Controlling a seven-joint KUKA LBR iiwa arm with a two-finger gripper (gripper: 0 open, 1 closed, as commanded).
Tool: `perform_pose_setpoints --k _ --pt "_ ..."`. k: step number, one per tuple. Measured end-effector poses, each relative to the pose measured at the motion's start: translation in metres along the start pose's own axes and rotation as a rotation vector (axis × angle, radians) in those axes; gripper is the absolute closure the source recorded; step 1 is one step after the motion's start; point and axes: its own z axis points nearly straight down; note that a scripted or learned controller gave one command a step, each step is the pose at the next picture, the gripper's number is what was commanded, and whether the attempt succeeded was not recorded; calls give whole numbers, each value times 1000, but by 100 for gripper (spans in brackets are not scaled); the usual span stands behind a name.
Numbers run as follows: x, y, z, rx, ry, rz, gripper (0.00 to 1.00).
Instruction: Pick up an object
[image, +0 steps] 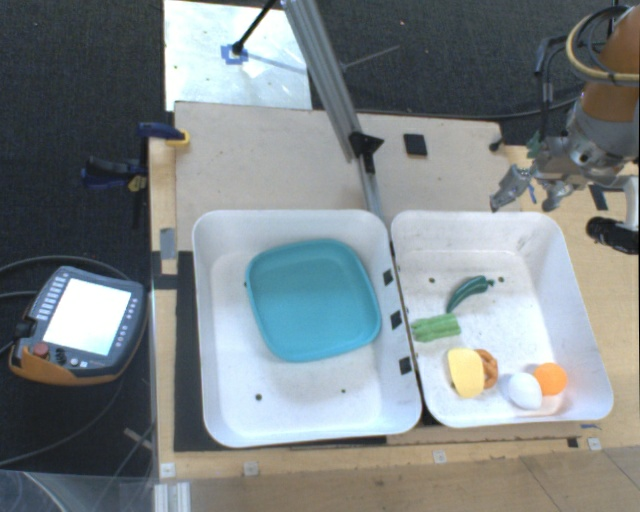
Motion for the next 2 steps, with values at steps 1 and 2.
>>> perform_pose_setpoints --k 1,2 --pt "-8 1 46 4 1 1 0" --pt "-3 4 107 5 1 0 0"
